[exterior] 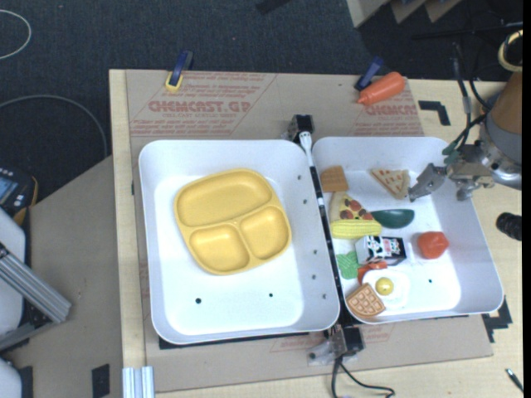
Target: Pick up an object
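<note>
The right bin (473, 230) holds several toy foods: a brown square (333, 178), a tan wedge (392, 181), a pizza slice (355, 210), a dark green piece (394, 217), a corn cob (355, 230), a black-and-white carton (384, 247), a red tomato (431, 244), a fried egg (387, 287) and a waffle (365, 303). My gripper (444, 186) hangs over the bin's upper right, just right of the tan wedge and above the tomato. Its fingers (425, 182) are spread open with nothing between them.
A yellow divided plate (232, 220) lies in the left bin (158, 247). An orange carrot (382, 88) rests on the cardboard behind the right bin. Clamps sit at the divider's far end (302, 128) and near end (342, 342). Cables run along the right side.
</note>
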Robot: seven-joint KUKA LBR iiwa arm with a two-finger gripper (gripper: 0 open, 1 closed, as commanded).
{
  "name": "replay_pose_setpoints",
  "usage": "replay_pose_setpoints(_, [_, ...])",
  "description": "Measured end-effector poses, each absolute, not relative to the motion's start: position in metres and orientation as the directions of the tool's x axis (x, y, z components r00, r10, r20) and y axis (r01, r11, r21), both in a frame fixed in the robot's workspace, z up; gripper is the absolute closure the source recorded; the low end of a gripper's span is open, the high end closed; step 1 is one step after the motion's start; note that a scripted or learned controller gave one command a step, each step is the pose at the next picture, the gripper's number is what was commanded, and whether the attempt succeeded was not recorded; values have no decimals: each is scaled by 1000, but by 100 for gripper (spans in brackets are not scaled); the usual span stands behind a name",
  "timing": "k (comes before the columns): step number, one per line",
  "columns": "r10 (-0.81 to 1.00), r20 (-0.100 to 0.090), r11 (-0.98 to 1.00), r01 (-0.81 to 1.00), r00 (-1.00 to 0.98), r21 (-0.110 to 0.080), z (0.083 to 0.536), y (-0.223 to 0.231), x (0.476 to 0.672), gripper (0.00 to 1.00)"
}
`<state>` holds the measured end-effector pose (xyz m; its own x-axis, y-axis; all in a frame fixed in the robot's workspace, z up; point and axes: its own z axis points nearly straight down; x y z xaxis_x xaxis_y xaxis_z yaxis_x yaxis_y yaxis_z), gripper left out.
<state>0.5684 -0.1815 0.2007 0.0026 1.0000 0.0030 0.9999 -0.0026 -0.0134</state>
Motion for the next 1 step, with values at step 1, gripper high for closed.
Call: replay_pose_setpoints(1, [1000, 0, 0, 1000, 0, 0, 208, -181, 572, 0])
